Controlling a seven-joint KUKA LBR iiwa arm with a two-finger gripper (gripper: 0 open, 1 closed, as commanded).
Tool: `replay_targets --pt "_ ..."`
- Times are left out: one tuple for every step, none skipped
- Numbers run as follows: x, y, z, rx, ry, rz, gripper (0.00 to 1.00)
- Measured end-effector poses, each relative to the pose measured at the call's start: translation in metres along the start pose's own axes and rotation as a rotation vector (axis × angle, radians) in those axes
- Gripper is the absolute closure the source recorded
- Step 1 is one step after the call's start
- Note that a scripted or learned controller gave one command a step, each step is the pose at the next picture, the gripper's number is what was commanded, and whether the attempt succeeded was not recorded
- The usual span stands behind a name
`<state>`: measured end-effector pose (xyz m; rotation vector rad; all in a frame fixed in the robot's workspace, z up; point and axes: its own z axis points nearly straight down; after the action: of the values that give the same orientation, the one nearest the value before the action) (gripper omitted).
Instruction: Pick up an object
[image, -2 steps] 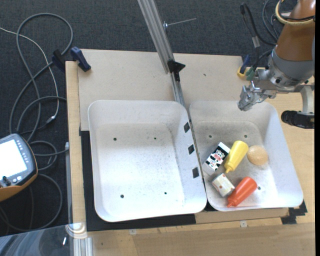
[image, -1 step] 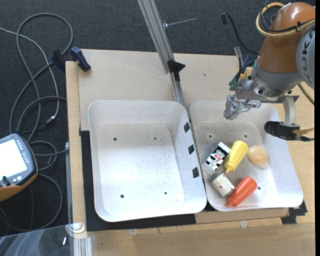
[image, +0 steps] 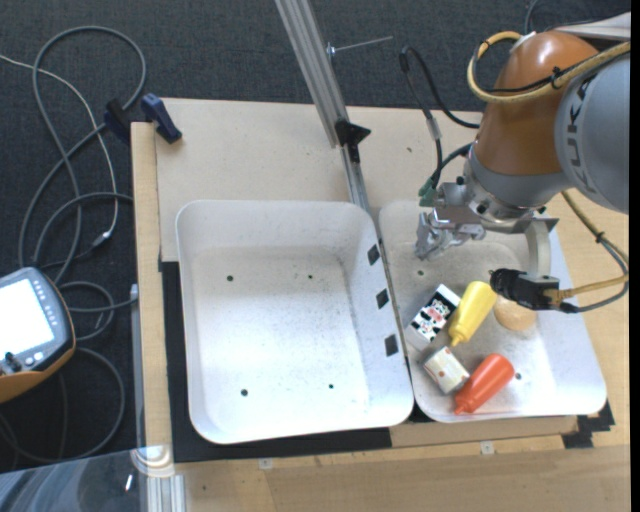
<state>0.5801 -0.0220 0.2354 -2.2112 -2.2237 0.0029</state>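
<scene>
The gripper (image: 436, 243) is hanging over the far left part of the right bin (image: 580, 350), and I cannot tell how its claw is set. A yellow bottle (image: 471, 311), a black and white card (image: 434, 314), a small white block (image: 446, 369), an orange toy (image: 484, 384) and a tan lump (image: 515, 316) are lying close together near the bin's front edge. The left bin (image: 200, 300) is sitting beside it.

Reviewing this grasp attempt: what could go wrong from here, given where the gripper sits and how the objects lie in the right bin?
1. The gripper hangs over bare floor near the right bin's far end, apart from the objects; closing here would likely grab nothing.
2. The yellow bottle, patterned card, white block and orange object lie packed together, so a descent might hit several or push them apart.
</scene>
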Motion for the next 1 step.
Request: replay_targets --pt "0.0505 -0.0262 0.0090 0.000 0.001 -0.001 1.00"
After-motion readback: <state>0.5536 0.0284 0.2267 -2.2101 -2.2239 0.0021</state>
